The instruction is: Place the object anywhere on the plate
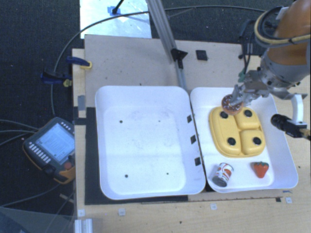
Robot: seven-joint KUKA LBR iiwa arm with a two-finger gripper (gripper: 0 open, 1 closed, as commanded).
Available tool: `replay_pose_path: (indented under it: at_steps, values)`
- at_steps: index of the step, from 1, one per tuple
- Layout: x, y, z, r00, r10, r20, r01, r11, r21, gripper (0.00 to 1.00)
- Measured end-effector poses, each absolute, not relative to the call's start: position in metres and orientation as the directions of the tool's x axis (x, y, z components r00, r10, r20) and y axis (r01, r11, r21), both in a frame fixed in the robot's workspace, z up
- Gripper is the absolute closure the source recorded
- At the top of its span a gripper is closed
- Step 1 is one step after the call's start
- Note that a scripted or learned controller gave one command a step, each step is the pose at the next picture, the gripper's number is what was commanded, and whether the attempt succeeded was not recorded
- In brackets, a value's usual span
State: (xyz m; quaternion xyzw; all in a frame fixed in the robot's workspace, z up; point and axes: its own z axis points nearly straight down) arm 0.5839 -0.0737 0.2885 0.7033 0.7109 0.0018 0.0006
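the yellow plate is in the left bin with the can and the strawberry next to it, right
Not quite: the camera view shows the yellow plate in the right bin, not the left one. The can and the strawberry do lie next to it, on the near side.

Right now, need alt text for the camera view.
The tool holds a donut at the far-left corner of a yellow plate in the right bin. A can and a strawberry lie nearer the camera.
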Motion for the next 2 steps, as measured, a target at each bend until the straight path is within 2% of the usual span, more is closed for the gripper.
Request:
replay_pose_path:
  at_steps: [1, 2]
  values:
    - [0.599, -0.025, 0.28, -0.01, 1.0, 0.001, 1.0, 0.01, 0.003, 1.0]
    - [0.601, 0.037, 0.276, -0.011, 1.0, 0.003, 1.0, 0.011, 0.002, 1.0]
